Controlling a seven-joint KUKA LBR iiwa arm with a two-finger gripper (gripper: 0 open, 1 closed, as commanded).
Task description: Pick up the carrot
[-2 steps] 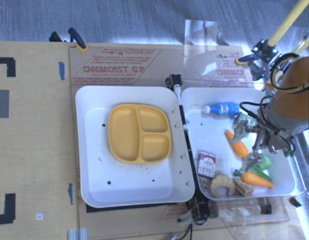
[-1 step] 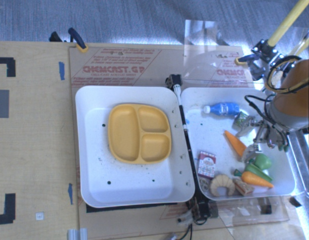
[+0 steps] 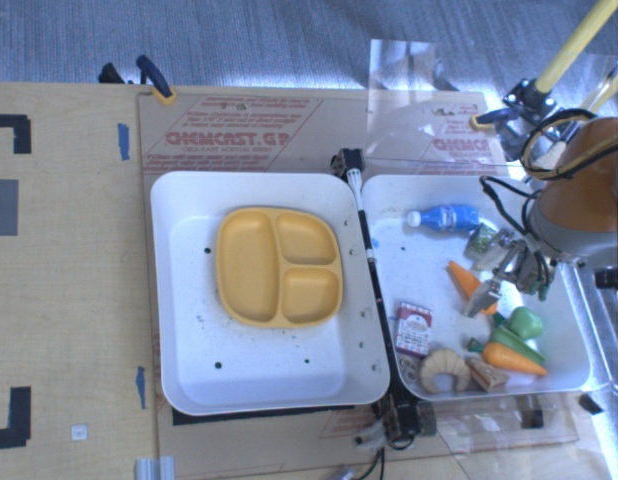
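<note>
Over the right bin the tool is seen part open, nothing held, beside a carrot; fingers should be centred astride it before closing.

My arm is grey with a broad orange band above the wrist. Black cables loop around it. My gripper is bare silvery metal with two slim fingers.

Bright, even light; slight softness
</note>
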